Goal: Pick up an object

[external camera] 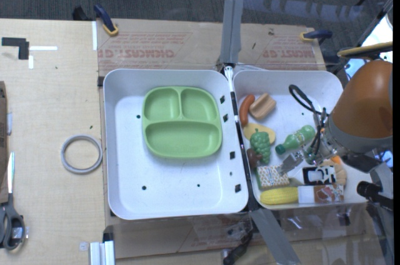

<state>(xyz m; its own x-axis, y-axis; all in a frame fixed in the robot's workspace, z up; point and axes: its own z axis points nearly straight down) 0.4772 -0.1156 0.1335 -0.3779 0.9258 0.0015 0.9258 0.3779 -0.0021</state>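
The right bin (278,79) holds several toy foods: an orange-red carrot (246,109), a tan bun (262,105), a yellow piece (258,131), a green bunch (261,146), a green bottle (297,137), a speckled block (272,176), a yellow corn cob (279,196) and a red-and-white packet (322,194). My gripper (295,162) is low in this bin, just below the green bottle and above the speckled block. The arm's orange band (369,98) hangs over the bin's right side and hides what lies under it.
A green divided plate (181,121) lies in the left bin (119,151). A black cord loop (303,98) lies at the back of the right bin. On the bench to the left are a grey tape ring (81,153) and scissors (11,220).
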